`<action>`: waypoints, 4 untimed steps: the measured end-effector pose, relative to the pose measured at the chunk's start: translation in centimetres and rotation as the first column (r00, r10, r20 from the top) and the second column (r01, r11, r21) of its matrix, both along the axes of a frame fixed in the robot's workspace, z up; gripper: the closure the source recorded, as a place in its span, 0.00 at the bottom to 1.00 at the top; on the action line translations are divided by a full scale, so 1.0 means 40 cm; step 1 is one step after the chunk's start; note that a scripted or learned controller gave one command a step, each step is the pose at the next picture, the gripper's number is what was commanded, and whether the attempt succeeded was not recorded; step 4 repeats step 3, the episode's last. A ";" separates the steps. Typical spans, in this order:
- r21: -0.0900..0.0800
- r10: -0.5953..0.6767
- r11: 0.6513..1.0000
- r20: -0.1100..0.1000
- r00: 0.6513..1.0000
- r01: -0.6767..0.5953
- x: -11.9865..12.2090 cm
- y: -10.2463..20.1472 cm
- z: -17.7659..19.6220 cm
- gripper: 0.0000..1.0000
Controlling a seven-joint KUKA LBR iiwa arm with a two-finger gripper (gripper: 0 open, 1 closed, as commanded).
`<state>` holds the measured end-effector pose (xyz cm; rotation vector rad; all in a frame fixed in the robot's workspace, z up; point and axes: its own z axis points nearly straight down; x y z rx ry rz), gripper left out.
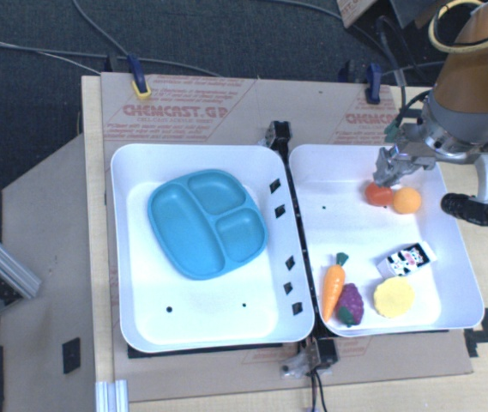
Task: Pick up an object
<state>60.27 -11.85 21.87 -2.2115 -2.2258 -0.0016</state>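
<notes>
— Over the right bin [458, 256], where is the pincer [387, 175]?
— Low at the far side, right above a red-orange toy tomato [378, 195]; an orange ball [406, 201] touches it; whether the pincer grips, I cannot tell.
— Elsewhere?
— Carrot [334, 287], purple grapes [351, 304], yellow disc [394, 299]; blue divided plate [207, 222] in the left bin [132, 230].

A blue divided plate [207, 223] lies in the left white bin [132, 256], a little toward 12 o'clock from its middle. Under both bins sits a brown board [183, 110] with red lettering. A yellow-tipped clamp [139, 77] and a second clamp [372, 82] grip its 12 o'clock edge, one toward each corner.
</notes>
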 end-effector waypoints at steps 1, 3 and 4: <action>-0.001 -0.001 1.000 0.000 1.000 0.001 -0.013 0.110 -0.001 1.00; 0.000 0.001 1.000 -0.001 1.000 -0.001 -0.037 0.430 0.000 1.00; 0.000 0.001 1.000 -0.001 1.000 -0.001 -0.037 0.430 0.000 1.00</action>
